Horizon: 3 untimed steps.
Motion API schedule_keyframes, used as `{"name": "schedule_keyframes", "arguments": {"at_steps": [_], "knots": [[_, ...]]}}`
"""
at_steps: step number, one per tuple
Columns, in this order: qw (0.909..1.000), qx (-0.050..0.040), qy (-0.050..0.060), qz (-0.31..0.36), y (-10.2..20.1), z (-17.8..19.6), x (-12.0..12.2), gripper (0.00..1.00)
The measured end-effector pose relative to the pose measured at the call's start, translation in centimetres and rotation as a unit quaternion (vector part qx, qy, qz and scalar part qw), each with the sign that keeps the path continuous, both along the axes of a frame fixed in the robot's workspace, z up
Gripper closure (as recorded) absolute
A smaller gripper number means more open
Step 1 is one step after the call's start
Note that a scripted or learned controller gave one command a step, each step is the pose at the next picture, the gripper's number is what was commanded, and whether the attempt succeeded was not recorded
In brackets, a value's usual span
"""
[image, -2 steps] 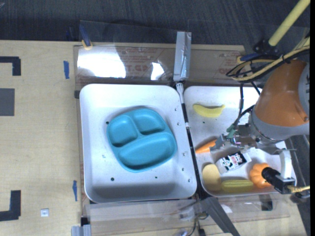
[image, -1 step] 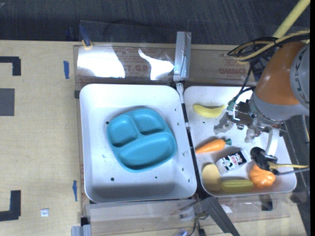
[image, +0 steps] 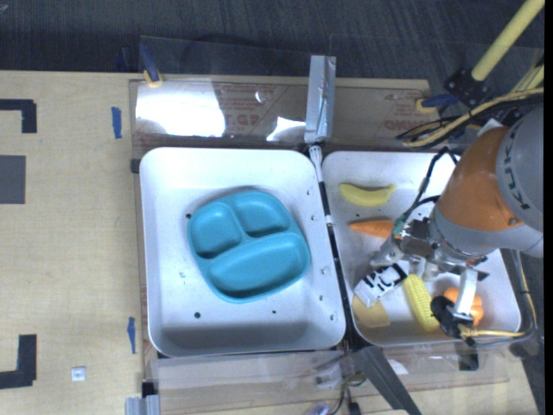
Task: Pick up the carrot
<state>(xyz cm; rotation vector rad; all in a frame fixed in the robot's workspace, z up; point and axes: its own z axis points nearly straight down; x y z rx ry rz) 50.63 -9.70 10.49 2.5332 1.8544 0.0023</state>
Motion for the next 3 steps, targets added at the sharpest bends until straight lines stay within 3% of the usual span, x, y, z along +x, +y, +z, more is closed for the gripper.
{"name": "schedule_keyframes", "arguments": {"at_steps": [1, 2, 3], "knots": [[0.9992, 0.0004, 0.0, -0.04, -1.4, -1.9, 7.6, 0.0], [0.9992, -0.0001, -0.002, -0.039, -1.3, -0.7, 7.8, 1.0], [0.9888, 0.0005, 0.001, -0.149, 2.6, 7.9, 4.7, 1.0]]}}
